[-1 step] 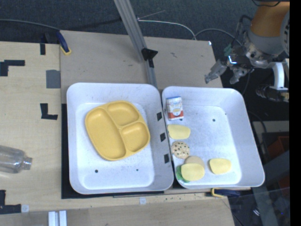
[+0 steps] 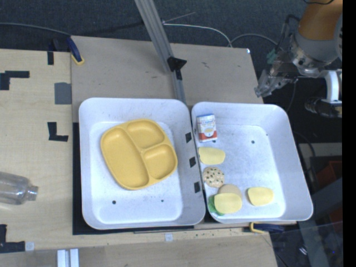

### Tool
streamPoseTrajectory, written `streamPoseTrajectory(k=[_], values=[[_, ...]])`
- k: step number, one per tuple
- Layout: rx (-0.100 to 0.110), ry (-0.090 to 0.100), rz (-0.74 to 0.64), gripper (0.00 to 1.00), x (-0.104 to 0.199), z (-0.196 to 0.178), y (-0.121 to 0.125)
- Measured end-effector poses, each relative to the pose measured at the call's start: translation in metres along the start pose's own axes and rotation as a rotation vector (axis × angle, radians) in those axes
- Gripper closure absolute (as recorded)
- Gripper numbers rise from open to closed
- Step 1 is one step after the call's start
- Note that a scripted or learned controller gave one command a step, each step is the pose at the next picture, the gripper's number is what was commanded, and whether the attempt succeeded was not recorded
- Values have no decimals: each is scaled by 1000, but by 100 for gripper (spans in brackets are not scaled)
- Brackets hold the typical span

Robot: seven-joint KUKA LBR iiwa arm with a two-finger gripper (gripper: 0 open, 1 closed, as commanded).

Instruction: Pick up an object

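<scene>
You have two white bins side by side on the worktop. The left bin holds a yellow tray with three compartments, lying flat and turned at a slant.

The right bin holds the small items, most of them lined up along its left wall. From far to near: a small carton with red and white print, upright or close to it; a pale yellow piece just near of the carton; a cookie with dark chips; then a stack at the near left corner, a tan round piece with a yellow slab over it and a green edge showing on its left. A second yellow piece lies just right of the stack, apart from it.

The gripper hangs beyond the far right corner of the right bin, outside its rim, well apart from every item. Nothing sits between the fingers. You cannot tell how far apart they are; they read as one dark, blurred mass against a dark floor.

A metal pole crosses the worktop from the far side and ends near the seam between the bins. A clear bottle lies on its side at the left edge. Black tape marks sit on the left panel.
</scene>
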State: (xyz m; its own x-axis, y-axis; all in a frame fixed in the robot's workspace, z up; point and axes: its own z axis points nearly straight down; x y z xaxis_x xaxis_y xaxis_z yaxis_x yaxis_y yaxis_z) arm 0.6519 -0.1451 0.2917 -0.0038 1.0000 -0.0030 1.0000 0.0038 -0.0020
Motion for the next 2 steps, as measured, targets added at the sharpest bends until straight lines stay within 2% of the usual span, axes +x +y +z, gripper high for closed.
streamPoseTrajectory(k=[1, 2], values=[[8, 4, 4, 100, -8, 175, -52], [-5, 5, -5, 100, 53, 173, 9]])
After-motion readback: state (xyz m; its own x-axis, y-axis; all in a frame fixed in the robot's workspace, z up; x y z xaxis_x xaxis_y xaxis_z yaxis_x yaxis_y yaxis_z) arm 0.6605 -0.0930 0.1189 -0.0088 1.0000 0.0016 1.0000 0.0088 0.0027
